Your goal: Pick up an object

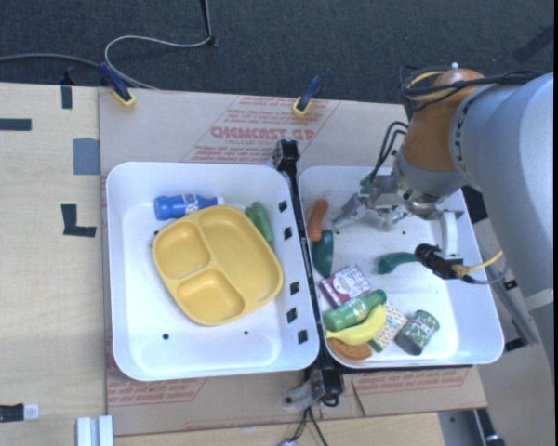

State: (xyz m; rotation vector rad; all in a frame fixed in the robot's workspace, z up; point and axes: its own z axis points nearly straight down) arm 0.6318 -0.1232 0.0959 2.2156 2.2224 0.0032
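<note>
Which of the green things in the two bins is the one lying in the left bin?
The green vegetable wedged beside the yellow divided plate, near the left bin's divider wall. The other green items all lie in the right bin.

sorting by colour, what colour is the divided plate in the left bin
Yellow: the divided plastic plate shows plainly in the camera view.

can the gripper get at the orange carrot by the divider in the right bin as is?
Probably yes. The gripper hangs just right of the orange carrot, with bare bin floor between them. The green vegetable touching the carrot's lower end might crowd a grasp.
</note>
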